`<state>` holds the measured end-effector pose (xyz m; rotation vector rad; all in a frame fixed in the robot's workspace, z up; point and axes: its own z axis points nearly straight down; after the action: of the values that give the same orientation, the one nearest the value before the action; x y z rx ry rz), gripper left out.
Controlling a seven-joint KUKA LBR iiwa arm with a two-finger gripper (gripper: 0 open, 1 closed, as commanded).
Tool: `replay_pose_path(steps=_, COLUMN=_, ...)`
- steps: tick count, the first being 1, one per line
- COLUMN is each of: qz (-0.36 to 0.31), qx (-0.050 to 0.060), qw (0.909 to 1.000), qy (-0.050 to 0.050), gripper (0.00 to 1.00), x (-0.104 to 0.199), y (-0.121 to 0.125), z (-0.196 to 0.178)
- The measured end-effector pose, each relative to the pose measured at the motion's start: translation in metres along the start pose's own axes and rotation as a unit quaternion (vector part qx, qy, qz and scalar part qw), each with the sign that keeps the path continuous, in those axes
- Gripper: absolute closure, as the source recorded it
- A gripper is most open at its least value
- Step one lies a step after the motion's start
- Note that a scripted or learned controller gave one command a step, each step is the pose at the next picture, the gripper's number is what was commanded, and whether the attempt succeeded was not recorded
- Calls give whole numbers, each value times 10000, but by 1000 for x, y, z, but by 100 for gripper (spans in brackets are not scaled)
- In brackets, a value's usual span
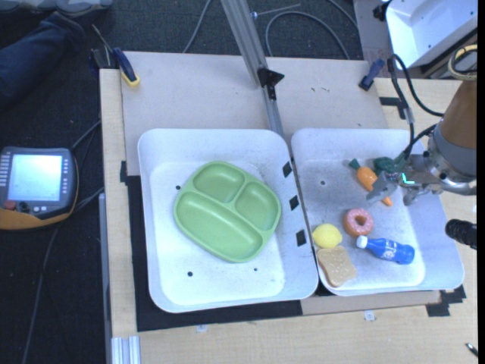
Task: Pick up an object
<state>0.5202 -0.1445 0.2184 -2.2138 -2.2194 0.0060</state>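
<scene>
Bread slice at right bin's near edge, carrot (orange) just left of jaws, jaws' state unclear

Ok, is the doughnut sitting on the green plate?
No, the doughnut lies in the right bin beside the lemon and blue bottle; the green plate is in the left bin.
</scene>
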Motion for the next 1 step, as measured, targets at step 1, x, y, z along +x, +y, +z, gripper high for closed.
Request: replay_pose_path(steps=1, qz=-2, qx=-9, qw=10000, qy=-2, gripper=0, x=0, y=1, z=-1)
